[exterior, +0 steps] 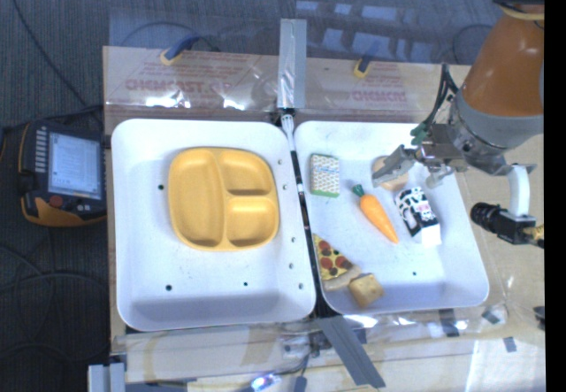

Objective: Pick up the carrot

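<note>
The carrot (pixel 378 214), orange with a green top, lies flat in the middle of the right bin (pixel 460 280), tip pointing to the lower right. My gripper (pixel 412 167) hangs over the bin's upper right part, above and to the right of the carrot. Its fingers stand apart with nothing between them. One finger (pixel 390 166) reaches toward the carrot's green end, a short gap away.
A black-and-white carton (pixel 416 211) lies just right of the carrot. A patterned sponge-like block (pixel 325 175) sits at the bin's upper left, a pizza slice (pixel 332 261) and a bread chunk (pixel 365 290) at its lower left. The left bin holds a yellow divided plate (pixel 223 197).
</note>
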Controlling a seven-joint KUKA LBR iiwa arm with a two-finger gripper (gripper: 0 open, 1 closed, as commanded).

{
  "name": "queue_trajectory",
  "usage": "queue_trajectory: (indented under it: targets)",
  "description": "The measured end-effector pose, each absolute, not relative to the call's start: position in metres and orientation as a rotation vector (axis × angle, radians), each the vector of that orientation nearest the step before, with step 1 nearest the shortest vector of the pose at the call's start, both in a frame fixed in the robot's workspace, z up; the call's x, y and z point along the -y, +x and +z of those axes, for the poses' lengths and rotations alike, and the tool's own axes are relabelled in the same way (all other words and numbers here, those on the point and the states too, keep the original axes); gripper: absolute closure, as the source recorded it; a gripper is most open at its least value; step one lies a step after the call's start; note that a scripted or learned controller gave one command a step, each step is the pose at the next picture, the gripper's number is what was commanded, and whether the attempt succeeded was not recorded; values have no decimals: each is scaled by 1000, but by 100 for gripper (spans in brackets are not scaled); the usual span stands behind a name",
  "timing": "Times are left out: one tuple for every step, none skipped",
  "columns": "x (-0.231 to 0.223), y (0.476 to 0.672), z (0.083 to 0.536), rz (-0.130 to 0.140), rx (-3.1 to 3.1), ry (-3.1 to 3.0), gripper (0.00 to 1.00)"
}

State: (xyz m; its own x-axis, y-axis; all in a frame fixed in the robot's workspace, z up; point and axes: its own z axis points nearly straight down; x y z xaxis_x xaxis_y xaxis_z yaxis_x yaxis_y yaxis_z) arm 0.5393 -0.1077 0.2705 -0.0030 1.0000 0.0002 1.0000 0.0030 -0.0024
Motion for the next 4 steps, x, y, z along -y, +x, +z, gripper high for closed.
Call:
queue_trajectory:
  targets:
    - [135,554,146,5,2097,-2334,0]
    - [152,567,114,-10,2115,-2330,0]
    - [153,568,124,-10,2114,-2330,100]
    - [169,595,104,-43,2061,-2401,100]
